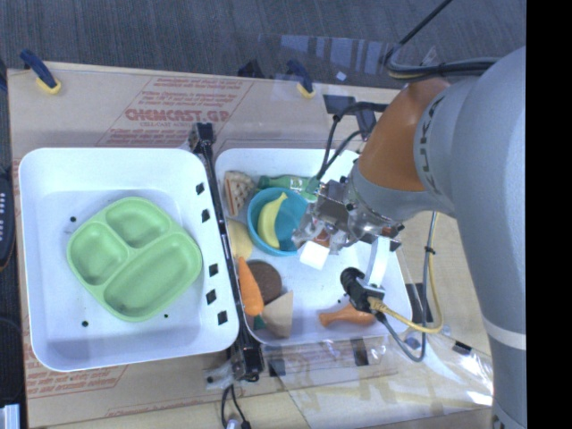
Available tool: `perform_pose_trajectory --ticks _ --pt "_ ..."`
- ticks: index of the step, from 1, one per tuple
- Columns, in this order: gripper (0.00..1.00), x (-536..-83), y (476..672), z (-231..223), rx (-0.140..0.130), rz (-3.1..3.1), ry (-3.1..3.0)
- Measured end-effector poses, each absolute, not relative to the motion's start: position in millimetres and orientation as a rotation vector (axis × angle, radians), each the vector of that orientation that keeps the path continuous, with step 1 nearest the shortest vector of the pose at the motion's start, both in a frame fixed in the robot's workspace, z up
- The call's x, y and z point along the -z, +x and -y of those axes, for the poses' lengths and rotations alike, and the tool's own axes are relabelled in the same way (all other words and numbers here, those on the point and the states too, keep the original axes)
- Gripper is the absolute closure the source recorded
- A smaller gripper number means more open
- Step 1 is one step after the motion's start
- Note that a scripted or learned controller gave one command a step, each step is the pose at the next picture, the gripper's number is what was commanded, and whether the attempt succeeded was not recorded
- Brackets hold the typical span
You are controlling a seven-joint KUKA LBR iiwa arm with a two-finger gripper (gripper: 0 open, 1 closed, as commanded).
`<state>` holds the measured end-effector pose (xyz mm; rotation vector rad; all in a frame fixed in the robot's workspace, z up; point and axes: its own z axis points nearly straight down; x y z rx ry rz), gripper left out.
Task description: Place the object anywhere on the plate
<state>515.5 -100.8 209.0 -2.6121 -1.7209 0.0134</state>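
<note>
Block: small white cube in right bin, just under gripper
Handling: looks light, stiff, smooth; best pinched across flat sides
Gripper: low at block; fingers' state unclear
Plate: green, left bin, well apart

You have two smooth white plastic bins, faintly glossy. The green plate looks like matt moulded plastic; the blue bowl is shinier plastic. Beneath sits brown paper-faced board, printed red. The arm's shell looks smooth grey, its orange band satin.
</note>
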Motion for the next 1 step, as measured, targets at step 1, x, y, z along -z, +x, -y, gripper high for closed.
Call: perform_pose_trajectory --ticks 1 --pt "0.00 -209.1 515.5 100.8 -0.013 1.721 -2.612"
